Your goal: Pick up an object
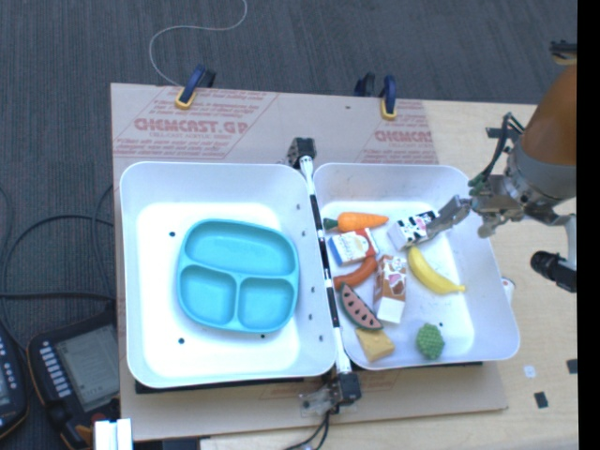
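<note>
The right bin (487, 293) holds several toy foods: an orange carrot (361, 220), a white packet (352, 247), a red sausage (357, 272), a watermelon slice (359, 307), a small carton (391, 289), a yellow banana (432, 273), green broccoli (429, 341) and a tan wedge (375, 345). A black-and-white spotted item (413, 227) lies near the bin's back middle. My gripper (447, 216) reaches in from the right, low over the bin's back right part, its tip right beside the spotted item. I cannot make out whether it touches that item.
The left bin (150, 204) holds a blue three-compartment plate (239, 275). A ridge (319, 261) divides the two bins. Blue clamps (192, 84) (387, 97) sit at the board's back edge. Cables and a pendant (56, 368) lie on the floor at left.
</note>
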Available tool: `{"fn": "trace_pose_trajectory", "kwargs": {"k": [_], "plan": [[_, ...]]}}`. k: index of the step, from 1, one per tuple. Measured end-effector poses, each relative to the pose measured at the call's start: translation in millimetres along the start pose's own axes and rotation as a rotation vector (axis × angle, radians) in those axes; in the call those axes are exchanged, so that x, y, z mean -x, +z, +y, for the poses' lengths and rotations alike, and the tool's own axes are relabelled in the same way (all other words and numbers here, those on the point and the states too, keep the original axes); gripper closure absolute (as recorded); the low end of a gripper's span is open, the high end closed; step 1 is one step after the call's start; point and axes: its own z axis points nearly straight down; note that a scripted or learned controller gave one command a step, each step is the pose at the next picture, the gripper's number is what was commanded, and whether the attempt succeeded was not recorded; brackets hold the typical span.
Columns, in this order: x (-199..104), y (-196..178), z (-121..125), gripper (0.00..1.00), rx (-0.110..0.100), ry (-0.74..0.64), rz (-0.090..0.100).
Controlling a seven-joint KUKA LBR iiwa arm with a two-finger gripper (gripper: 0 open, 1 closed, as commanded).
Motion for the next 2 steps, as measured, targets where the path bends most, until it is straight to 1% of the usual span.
{"fn": "trace_pose_trajectory", "kwargs": {"k": [1, 2], "plan": [[-68, 130, -22, 0.00, 0.007, -0.001, 0.000], [-67, 120, -21, 1.00, 0.010, 0.000, -0.002]]}}
